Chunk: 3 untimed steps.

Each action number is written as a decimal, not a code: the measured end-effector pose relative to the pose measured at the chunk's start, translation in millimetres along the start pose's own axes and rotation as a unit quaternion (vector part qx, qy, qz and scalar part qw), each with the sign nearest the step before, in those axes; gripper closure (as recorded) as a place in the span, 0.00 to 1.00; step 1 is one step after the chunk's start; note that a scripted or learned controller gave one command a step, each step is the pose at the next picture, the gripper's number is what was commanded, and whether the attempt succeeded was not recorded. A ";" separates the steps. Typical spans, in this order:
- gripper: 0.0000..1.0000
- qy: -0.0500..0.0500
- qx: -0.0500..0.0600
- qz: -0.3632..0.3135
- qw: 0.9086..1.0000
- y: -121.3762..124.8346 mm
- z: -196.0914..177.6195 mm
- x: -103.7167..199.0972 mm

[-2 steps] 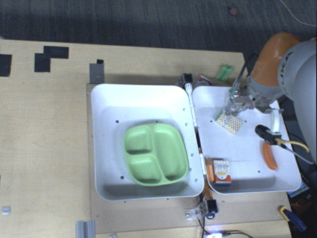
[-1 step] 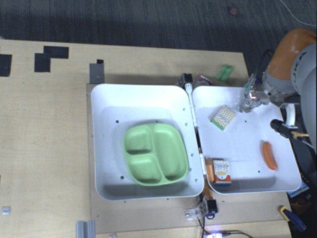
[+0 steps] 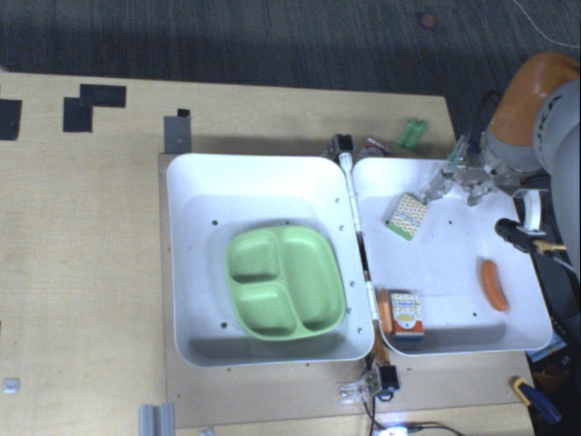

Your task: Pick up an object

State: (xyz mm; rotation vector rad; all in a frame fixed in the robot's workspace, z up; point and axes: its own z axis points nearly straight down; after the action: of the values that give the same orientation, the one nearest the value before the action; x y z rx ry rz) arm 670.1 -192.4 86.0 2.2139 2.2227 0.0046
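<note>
Overhead, end effector [image 3: 458, 182] hovers beside patterned packet [image 3: 407, 216], apart

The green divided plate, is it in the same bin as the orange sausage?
No, the green divided plate lies in the left bin, while the orange sausage lies in the right bin.

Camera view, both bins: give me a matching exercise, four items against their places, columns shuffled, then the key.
Items
1. green divided tray
2. orange sausage
3. patterned packet
4. small carton

Places
A. right bin, near its right side
B. right bin, front left corner
C. left bin, middle
D. right bin, upper left part, near the gripper

Pairs: 1-C, 2-A, 3-D, 4-B
</note>
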 end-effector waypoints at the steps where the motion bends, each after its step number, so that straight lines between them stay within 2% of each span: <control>1: 0.00 0.001 0.000 -0.001 1.000 0.2 0.6 54.0; 2: 1.00 0.000 -0.002 -0.002 1.000 1.5 -11.3 53.2; 3: 0.00 0.000 -0.001 -0.003 1.000 1.4 -11.0 53.3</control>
State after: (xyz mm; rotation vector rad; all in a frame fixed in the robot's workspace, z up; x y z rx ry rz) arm 671.2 -139.1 97.0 2.2070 2.2270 0.0075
